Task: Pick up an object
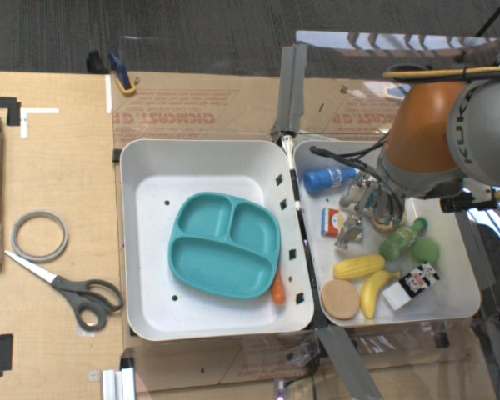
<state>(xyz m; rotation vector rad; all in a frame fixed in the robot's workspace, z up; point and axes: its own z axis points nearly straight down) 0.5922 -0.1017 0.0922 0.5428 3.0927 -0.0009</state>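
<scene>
Two white bins sit side by side on a cardboard-covered bench (pixel 192 107). The left bin (pixel 142 223) holds a teal divided plate (pixel 225 244), with a small orange carrot (pixel 277 289) at the plate's right edge. Right of the plate, the right bin (pixel 450 307) holds a blue bottle (pixel 327 178), corn cob (pixel 358 266), banana (pixel 372 292), green toy (pixel 407 242) and round tan disc (pixel 342 299). The gripper (pixel 356 215) hangs low among these; whether its fingers are apart or together cannot be told. Left of the plate, scissors (pixel 71 290) and a tape roll (pixel 40 234) lie on bare wood.
</scene>
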